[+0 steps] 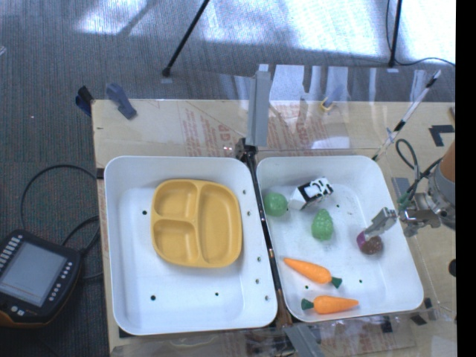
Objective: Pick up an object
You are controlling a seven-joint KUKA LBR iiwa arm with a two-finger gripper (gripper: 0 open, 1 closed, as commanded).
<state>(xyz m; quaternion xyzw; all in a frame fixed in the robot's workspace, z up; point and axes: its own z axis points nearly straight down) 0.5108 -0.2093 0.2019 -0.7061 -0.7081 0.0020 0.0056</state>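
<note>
The hand hangs just above the small purple ball near the right bin's right wall, its opening unclear, so it should descend centred and straddle the ball before closing.

The gripper is pale grey metal with slim silvery fingers on a boxy, lighter grey block. Thin dark cables loop above that block, one with a green stretch. Behind it, a sliver of the arm shows orange above grey.
</note>
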